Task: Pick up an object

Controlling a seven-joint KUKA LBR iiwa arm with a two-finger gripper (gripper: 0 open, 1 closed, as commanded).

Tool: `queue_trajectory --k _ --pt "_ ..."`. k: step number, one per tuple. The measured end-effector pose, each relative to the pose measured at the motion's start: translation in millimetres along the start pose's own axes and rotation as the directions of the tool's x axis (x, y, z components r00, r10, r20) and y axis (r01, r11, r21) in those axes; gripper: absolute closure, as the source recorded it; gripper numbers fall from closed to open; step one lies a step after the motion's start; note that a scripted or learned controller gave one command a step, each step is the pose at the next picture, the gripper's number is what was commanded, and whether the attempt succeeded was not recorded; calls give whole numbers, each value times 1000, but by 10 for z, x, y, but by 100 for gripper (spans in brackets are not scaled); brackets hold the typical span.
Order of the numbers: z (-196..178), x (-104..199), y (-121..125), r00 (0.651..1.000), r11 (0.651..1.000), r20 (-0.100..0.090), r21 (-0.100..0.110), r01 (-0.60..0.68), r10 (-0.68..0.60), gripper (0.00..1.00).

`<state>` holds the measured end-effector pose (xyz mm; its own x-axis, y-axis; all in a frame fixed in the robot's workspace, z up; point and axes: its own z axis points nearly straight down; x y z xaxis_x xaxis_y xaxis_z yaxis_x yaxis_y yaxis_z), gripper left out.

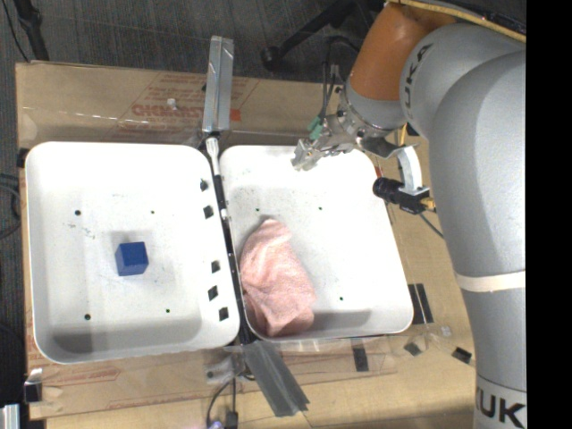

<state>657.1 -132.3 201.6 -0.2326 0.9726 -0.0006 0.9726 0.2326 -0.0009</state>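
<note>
Two shallow white bins are set side by side on the worktop, probably so things can be shifted from one to the other. In the right bin a crumpled pink cloth is bunched against the left wall, near the front left corner, and it looks like it was just dropped there rather than laid out. Its long axis is run roughly from the bin's middle down toward the front edge, tilted a bit, with the narrower end pointed at the far edge and the fatter end at the near one. In the left bin a small blue cube is sat flat on the floor, left of centre and well apart from every wall; no long axis there obviously, and its faces are turned roughly square to the bin walls. The gripper is seen at the far edge of the right bin, well apart from the cloth, with the arm reached in from the right. Nothing is seen between the fingers, but whether they're spread or pinched can't be told, it's too small and cluttered up there. So no grab has been made yet, going by this, and either object could be the target.
</note>
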Motion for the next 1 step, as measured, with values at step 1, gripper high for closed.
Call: queue_trajectory --k 1 --pt "8 155 29 993 993 -2 5 -114 114 100"
